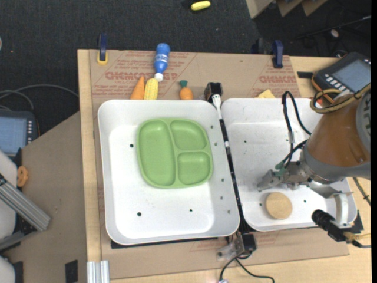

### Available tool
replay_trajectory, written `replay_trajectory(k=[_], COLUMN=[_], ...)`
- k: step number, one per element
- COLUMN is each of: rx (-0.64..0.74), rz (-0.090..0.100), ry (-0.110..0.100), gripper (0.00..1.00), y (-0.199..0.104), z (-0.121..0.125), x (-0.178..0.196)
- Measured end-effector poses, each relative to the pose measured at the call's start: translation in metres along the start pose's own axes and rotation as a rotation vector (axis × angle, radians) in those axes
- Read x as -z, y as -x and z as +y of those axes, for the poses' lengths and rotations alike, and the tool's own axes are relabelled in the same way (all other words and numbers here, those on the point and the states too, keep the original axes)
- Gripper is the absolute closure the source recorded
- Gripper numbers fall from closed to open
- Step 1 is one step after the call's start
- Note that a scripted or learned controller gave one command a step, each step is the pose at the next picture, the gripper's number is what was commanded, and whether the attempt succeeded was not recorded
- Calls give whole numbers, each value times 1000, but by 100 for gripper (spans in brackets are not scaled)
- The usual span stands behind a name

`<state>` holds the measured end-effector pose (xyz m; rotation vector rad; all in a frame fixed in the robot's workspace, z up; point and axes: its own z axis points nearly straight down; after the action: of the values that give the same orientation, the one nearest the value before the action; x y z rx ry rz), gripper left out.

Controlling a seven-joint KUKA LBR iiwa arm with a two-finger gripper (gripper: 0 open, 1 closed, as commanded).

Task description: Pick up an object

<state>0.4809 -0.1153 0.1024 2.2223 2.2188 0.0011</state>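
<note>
A round tan disc, like a biscuit (278,206), lies flat near the front of the right white bin (253,146). My gripper (270,180) hangs low in that bin, just behind and slightly left of the disc, and I see nothing in it. The grey arm with its orange band (339,140) comes in from the right and covers the bin's right side. In the left white bin (118,175) lies a green divided plate (175,152).
Behind the bins on the cardboard lie a blue-capped bottle (161,58), a corn cob (151,88), two small carrots (137,89) (185,91), a black part (213,90) and a yellow wedge (266,94). A pendant (344,78) sits at the back right.
</note>
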Motion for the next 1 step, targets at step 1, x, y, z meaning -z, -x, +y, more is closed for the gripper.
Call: replay_trajectory(k=[1], rx=[5], rz=[0], ry=[2], gripper=[0], y=[-22], z=[40], x=[-19])
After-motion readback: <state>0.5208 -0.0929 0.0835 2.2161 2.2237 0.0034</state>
